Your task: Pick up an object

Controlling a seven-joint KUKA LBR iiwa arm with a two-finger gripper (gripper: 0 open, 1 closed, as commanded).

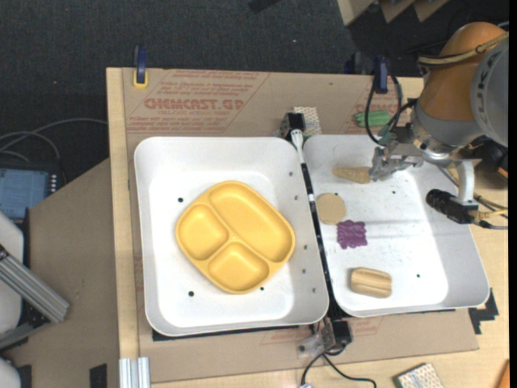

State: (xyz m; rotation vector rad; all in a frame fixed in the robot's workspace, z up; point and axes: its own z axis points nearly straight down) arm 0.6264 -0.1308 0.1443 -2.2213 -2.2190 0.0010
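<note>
The right bin [436, 257] holds a flat tan piece [350, 174] at its far side, a round tan cookie-like disc [330, 208], a purple grape bunch [351, 234] and a tan bread roll [371, 282] near the front. My gripper [381, 169] points down into the far part of this bin, right beside the flat tan piece's right end. Nothing shows between its fingers.
The left bin [153, 241] carries a yellow three-compartment plate [234, 236]. A divider ridge [311, 208] runs between the bins. The arm's grey and orange body [460, 87] overhangs the right bin's far right corner.
</note>
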